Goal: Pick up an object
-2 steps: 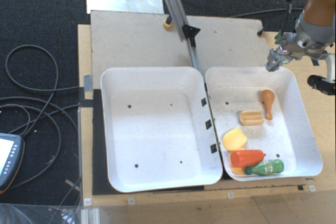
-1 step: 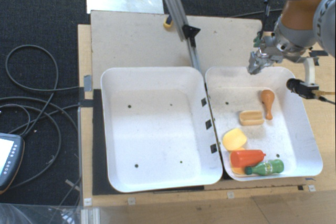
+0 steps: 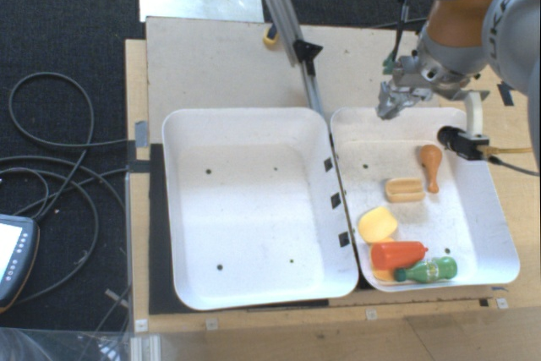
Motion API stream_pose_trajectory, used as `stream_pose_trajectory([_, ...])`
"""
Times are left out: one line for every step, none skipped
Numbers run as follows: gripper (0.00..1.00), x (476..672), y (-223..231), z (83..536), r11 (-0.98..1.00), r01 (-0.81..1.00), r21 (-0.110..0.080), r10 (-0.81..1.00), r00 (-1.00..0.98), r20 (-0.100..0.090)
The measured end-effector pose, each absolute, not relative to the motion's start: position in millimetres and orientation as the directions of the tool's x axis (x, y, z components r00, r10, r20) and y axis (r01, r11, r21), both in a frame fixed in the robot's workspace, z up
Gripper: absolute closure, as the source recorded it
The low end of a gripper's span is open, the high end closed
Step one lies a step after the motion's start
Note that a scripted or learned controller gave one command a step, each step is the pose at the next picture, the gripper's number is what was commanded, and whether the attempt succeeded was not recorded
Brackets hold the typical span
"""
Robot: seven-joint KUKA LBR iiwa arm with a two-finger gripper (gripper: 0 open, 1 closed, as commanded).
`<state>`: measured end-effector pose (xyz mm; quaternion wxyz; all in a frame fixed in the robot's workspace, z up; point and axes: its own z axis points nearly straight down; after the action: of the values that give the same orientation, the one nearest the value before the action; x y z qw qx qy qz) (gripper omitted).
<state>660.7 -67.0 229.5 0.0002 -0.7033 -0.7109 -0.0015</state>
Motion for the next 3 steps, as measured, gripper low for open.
stream_pose_trajectory([1.00, 647.1, -23, 234, 0.010, 1.000, 0.000, 1.000, -0.010, 0.002])
stream_pose_trajectory([1.00, 637.7, 34, 243, 0.011, 1.000, 0.001, 1.000, -0.011, 0.003])
stream_pose_trajectory([1.00, 628.4, 88, 227, 0.010, 1.000, -0.001, 1.000, -0.010, 0.002])
